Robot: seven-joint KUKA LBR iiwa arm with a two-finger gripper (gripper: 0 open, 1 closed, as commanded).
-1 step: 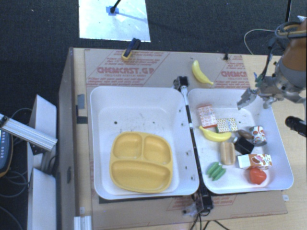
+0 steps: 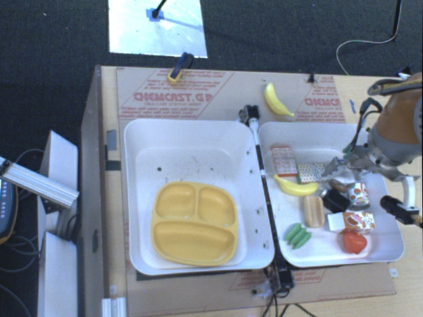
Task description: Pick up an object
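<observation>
Across 2 bins (image 2: pixel 198 127) — 2 bananas (image 2: pixel 295 188), 1 tray (image 2: pixel 194 222); tool (image 2: pixel 340 168) state unclear.

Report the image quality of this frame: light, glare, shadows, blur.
Camera view: even overhead light, overall soft focus; the white bins are bright, near washed out at the rims; glare on the pale floor sheet; faint shadows under the yellow tray; the arm looks blurred; small items beside the gripper are hard to read.

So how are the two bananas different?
The banana on the bench lies outside the bins, on the board behind the right bin; the banana in the bin lies among other toys. The first stands nearly upright in the picture, the second nearly flat. Both are yellow and curved.
</observation>
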